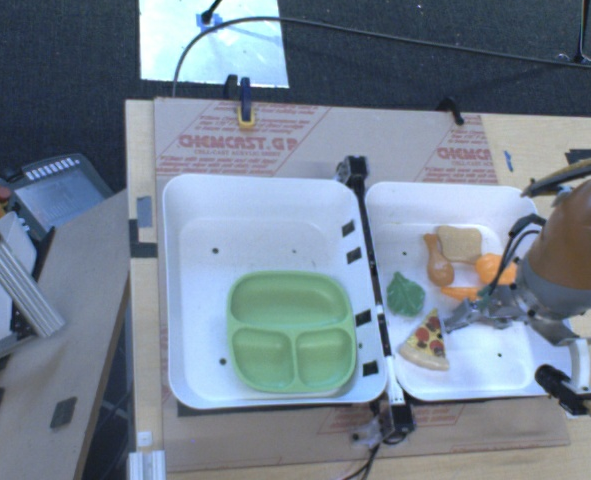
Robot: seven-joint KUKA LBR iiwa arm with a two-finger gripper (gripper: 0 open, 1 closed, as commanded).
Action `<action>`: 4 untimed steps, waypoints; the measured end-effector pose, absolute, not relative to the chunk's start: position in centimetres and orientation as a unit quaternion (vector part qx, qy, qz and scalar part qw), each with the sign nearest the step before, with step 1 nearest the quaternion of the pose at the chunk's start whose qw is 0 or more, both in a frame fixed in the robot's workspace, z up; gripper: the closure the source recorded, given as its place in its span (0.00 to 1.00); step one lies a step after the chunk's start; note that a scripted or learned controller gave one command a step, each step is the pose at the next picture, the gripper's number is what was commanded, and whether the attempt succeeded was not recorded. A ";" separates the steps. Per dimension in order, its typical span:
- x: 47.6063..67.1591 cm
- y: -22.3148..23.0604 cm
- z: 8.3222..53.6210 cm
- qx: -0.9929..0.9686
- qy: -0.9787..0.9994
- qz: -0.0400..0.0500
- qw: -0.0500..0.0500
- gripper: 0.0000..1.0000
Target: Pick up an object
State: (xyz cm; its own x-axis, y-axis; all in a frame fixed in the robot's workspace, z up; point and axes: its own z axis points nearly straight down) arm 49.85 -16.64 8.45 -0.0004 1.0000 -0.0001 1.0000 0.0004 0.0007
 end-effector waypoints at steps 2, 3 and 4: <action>50.3 -17.2 15.8 0.706 0.708 0.002 0.003 1.00; 50.7 -17.9 22.0 0.706 0.708 0.002 0.004 1.00; 50.8 -18.0 26.7 0.706 0.709 0.001 0.003 1.00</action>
